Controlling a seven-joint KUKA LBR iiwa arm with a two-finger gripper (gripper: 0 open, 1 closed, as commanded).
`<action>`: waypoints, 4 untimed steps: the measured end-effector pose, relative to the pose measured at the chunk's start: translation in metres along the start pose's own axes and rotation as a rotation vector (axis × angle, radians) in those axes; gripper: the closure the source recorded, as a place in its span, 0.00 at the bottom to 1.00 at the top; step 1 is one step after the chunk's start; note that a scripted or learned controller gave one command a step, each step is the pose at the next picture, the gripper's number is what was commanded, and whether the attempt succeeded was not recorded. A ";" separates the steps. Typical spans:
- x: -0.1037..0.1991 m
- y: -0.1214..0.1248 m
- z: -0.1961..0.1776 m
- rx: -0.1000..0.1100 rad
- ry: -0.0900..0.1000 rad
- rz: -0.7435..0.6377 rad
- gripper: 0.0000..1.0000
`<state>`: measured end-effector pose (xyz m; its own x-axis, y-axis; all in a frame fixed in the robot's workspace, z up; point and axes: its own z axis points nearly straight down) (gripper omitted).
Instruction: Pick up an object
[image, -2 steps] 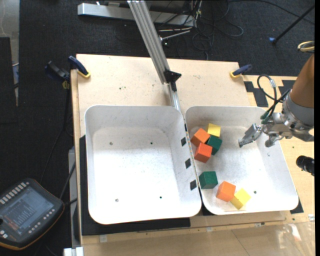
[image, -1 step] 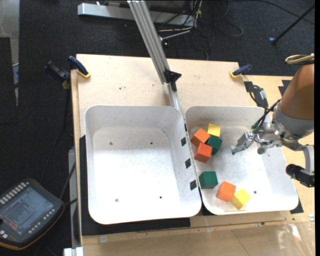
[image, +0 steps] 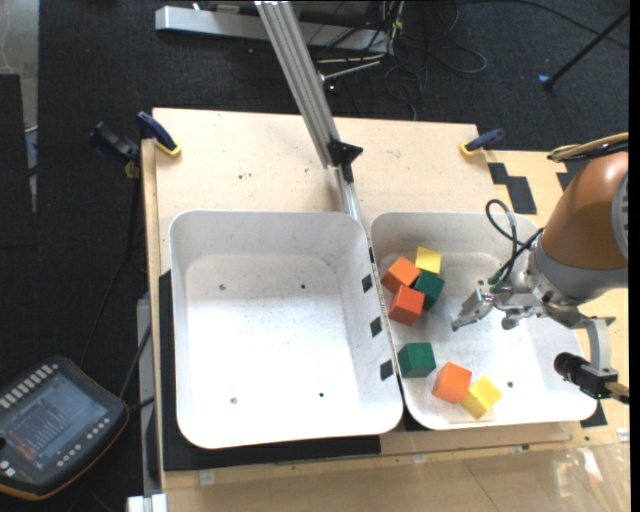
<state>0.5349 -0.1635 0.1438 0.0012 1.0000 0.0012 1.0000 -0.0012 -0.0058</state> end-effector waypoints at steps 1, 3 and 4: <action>0.000 0.002 -0.014 -0.008 -0.002 -0.001 1.00; 0.007 0.008 -0.106 -0.011 -0.003 -0.005 1.00; 0.060 0.019 -0.115 -0.009 0.000 -0.010 1.00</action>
<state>0.5548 -0.1042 0.2583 -0.0086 1.0000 0.0010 1.0000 0.0086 0.0036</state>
